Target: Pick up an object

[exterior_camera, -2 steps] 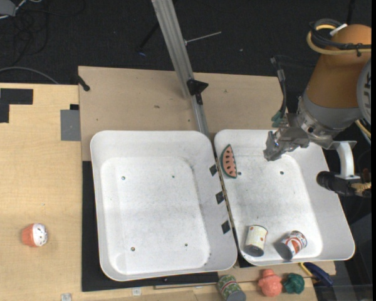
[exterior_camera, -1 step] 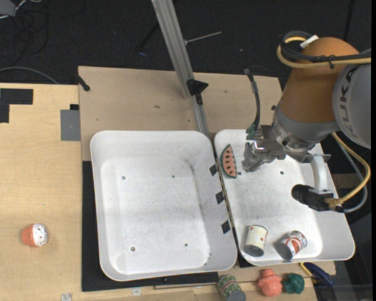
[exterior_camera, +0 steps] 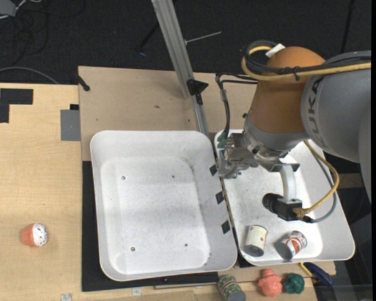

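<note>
My gripper (exterior_camera: 229,168) hangs over the right white bin (exterior_camera: 338,246), at its left edge; I cannot tell its grip. The small white paper cup (exterior_camera: 256,239) lies nearer the front. I judge I must reach there next.

**Arm and End Effector Pose**

The grey arm (exterior_camera: 338,99) enters from the right side of the camera view and extends leftward. The large grey link occupies the upper right; the orange band (exterior_camera: 285,93) sits directly above the wrist. The wrist is angled downward and to the left. The end effector (exterior_camera: 230,162) is positioned low, at the lower left of the wrist housing. Black and yellow cables (exterior_camera: 263,58) loop over the top of the orange band, and a further cable trails below the wrist on the right.
</note>
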Robot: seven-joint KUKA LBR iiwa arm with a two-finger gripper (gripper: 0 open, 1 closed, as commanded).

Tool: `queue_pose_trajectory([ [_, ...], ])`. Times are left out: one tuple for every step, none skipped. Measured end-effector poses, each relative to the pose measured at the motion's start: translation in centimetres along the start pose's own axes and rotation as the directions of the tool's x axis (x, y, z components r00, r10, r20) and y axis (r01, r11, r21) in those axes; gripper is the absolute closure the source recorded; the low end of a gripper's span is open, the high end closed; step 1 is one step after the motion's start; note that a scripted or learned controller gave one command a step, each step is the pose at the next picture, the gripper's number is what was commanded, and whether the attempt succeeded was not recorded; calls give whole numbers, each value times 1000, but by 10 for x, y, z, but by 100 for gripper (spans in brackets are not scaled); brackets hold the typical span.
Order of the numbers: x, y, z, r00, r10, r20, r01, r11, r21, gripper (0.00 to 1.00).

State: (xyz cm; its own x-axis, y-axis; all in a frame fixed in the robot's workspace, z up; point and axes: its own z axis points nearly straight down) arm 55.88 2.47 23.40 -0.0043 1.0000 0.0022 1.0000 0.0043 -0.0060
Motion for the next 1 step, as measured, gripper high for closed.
queue_pose_trajectory([
  [53, -12, -8, 1000, 0, 0, 0, 1000, -1, 100],
])
